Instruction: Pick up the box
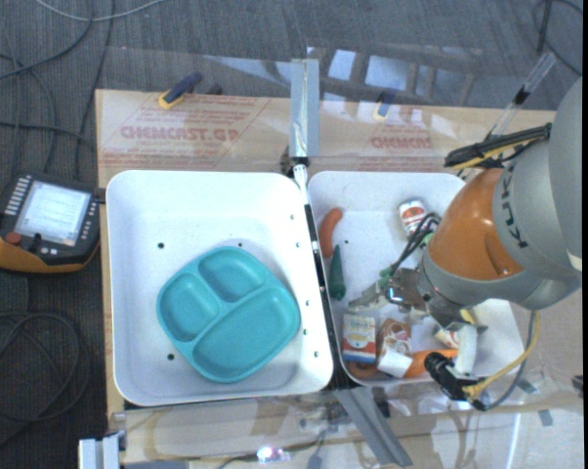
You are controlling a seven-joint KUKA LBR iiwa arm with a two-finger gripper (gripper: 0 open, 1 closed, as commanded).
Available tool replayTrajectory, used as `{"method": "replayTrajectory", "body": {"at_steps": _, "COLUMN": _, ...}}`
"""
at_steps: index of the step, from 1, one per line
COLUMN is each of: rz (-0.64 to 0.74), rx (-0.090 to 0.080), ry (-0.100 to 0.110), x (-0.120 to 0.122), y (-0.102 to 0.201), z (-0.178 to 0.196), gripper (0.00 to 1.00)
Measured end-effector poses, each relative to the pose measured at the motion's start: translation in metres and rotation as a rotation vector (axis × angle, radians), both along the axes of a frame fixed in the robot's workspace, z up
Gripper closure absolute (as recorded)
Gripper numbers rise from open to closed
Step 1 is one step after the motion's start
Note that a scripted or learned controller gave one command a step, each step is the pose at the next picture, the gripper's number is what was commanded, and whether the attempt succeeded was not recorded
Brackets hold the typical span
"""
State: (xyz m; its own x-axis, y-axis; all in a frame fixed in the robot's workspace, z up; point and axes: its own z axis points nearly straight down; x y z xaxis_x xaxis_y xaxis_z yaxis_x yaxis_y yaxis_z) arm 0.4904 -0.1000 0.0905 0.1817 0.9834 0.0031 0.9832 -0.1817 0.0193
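Orange carrot (328, 229) near box (358, 334) | arm (489, 233) overhead | pincer (403, 291) state unclear

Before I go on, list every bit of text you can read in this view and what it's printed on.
"CHEMCAST GP", faint red print on the protective sheet behind the left bin.
The same red print behind the right bin, too faint to read fully.
"KU", partial black letters on the arm's orange band.
Small box in the right bin: label too small.
Can: label blurred.
Pendant screen: unreadable.
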Motion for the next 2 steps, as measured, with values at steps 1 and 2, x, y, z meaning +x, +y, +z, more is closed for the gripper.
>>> {"method": "replayTrajectory", "body": {"at_steps": 1, "rz": -0.162, "rx": -0.002, "ry": 0.011, "x": 0.070, "y": -0.007, "z": -0.001, "gripper": 0.00}}
{"method": "replayTrajectory", "body": {"at_steps": 2, "rz": -0.111, "rx": -0.003, "ry": 0.013, "x": 0.148, "y": -0.023, "z": -0.002, "gripper": 0.00}}
